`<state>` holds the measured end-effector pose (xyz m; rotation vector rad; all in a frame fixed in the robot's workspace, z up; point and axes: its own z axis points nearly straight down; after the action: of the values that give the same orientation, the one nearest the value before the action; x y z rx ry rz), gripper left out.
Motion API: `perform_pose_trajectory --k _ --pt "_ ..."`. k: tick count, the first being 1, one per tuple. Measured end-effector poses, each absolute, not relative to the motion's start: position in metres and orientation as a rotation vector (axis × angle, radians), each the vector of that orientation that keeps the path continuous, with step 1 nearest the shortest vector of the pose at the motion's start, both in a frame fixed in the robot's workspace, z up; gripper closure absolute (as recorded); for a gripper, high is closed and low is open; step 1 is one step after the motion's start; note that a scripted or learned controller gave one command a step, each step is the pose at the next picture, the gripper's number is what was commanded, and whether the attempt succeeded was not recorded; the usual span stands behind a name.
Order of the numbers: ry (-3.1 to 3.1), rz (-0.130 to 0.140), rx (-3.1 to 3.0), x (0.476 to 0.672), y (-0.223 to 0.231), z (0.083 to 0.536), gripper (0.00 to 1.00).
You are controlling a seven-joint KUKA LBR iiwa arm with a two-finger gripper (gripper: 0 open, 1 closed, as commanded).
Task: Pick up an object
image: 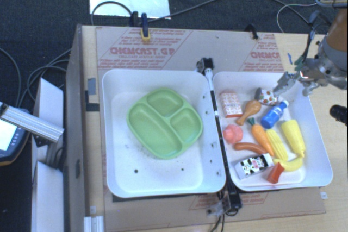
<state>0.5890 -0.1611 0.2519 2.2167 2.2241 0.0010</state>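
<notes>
The right bin (321,168) holds several toy foods: a pink-and-white box (230,104), a drumstick (250,110), a small spotted piece (266,96), a blue bottle (273,114), a carrot (262,138), corn cobs (293,136), a pink ball (234,133), a sausage (249,146), a cow-print carton (254,164) and a red piece (275,173). My gripper (296,84) hangs over the bin's far right corner, just right of the spotted piece. It is open, with nothing between its fingers.
A green divided plate (165,122) lies in the left bin (117,171). A black clip (205,66) sits at the far end of the wall between the bins. Cables run across the dark floor behind the bench.
</notes>
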Motion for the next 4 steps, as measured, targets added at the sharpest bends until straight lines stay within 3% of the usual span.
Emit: perform_pose_trajectory --k 1,2,3,4 --pt "2.226 0.000 2.218 0.586 -0.123 0.125 0.00" --pt "2.230 -0.018 2.234 0.641 -0.140 0.081 0.00" --pt "2.230 -0.013 2.226 0.643 -0.140 0.092 1.00" --pt "2.225 0.004 2.213 0.670 -0.094 0.178 1.00"
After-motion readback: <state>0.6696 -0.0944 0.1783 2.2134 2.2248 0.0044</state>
